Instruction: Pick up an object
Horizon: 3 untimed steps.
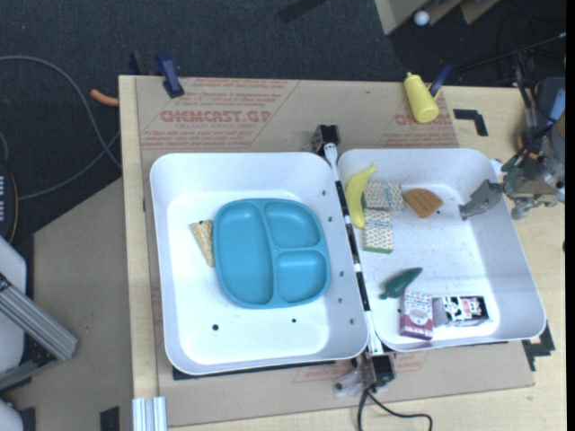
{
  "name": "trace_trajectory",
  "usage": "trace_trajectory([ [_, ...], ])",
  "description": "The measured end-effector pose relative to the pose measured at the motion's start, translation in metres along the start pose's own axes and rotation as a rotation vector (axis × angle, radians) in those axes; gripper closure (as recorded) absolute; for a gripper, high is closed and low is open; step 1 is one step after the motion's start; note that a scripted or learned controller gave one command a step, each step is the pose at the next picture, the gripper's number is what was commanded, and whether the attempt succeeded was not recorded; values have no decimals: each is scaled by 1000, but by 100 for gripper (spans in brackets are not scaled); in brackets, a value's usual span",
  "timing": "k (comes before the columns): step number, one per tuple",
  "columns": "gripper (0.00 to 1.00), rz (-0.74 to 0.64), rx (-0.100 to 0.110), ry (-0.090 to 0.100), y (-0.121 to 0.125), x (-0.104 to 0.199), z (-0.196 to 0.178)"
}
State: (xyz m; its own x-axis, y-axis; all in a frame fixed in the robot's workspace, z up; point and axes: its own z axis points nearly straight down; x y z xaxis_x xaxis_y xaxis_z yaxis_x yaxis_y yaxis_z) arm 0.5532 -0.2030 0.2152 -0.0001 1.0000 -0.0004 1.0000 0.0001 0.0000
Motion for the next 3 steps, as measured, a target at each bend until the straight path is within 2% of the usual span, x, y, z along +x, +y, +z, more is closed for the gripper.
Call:
trace_trajectory([
  [1,0,-2,2,2,8,74,31],
  [2,0,0,1,1,-35,102,131],
  [3,0,1,3,2,-72,102,131],
])
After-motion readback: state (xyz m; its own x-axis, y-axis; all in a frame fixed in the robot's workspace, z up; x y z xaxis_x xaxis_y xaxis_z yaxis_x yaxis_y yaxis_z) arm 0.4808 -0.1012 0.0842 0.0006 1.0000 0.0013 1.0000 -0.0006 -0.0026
